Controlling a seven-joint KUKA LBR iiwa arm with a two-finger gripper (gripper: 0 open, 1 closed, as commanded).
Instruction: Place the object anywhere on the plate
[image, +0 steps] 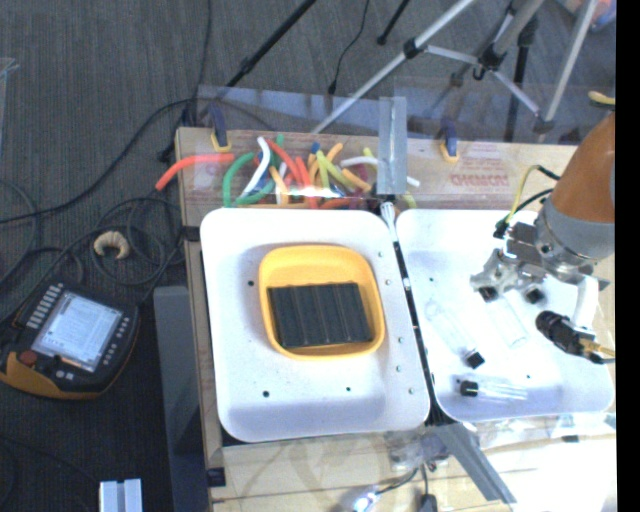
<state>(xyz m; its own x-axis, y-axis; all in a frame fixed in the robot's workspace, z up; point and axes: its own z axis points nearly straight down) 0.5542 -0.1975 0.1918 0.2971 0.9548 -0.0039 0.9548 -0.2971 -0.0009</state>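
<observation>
Outward from the fingers (487, 292): the two dark tips of the gripper (510, 294) stand spread apart over the right bin (450, 255), with nothing between them. Below and to the left of them, on that bin's floor, lies a clear tube (492, 391). Its long axis runs nearly left to right in the view, and its black cap points left, toward the left bin (230, 400). Just above the tube a second small black cap (473, 357) lies at the lower end of a faint clear piece slanting up and left; its outline is hard to make out. The yellow plate (270, 275) sits in the left bin, well apart from the tube, and bears a dark ridged slab (318, 315). Red lettering (482, 180) on the worktop (560, 160) behind the right bin is too small to read. Coloured hoses (290, 175) lie behind the left bin.
</observation>
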